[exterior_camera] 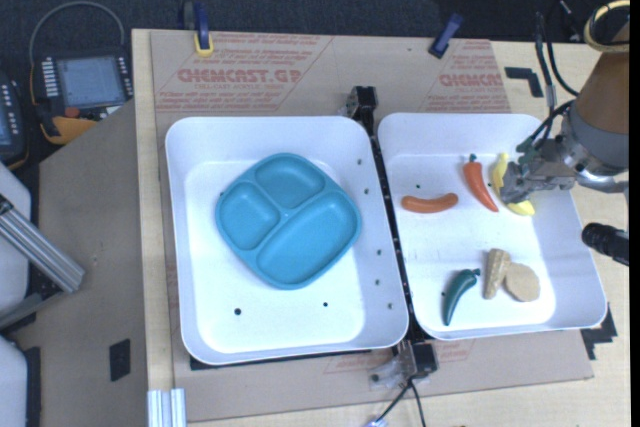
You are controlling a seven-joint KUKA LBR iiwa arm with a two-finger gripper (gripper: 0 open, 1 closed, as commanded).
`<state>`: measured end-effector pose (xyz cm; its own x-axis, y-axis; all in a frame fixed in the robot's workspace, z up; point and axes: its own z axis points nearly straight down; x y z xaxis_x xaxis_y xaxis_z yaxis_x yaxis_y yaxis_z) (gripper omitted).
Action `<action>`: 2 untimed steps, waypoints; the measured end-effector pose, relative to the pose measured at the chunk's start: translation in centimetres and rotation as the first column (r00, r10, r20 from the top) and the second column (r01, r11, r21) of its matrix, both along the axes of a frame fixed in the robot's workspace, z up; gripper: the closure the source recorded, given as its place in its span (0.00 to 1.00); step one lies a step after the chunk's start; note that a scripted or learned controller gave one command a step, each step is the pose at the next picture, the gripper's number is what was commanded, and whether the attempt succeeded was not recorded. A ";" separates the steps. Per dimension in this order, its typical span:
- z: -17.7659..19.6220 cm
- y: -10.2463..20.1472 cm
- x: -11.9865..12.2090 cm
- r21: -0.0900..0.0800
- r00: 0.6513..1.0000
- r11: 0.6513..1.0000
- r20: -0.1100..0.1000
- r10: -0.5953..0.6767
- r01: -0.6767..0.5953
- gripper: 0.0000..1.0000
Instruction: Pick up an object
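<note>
Gripper is seen low in right bin, over yellow item beside red pepper; finger spacing cannot be told.

Red "CHEMCAST" printing repeats across the bench board.

We see a blue divided plate in a white bin; an orange sausage; a red-orange pepper; a dark green pepper; a tan mushroom; a yellow piece.
</note>
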<state>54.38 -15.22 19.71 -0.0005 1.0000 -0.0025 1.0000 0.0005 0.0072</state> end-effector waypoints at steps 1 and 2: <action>5.4 0.0 0.2 0.000 1.000 1.000 0.001 0.001 -0.001 1.00; 5.2 6.1 1.9 0.004 1.000 1.000 -0.004 0.007 -0.007 1.00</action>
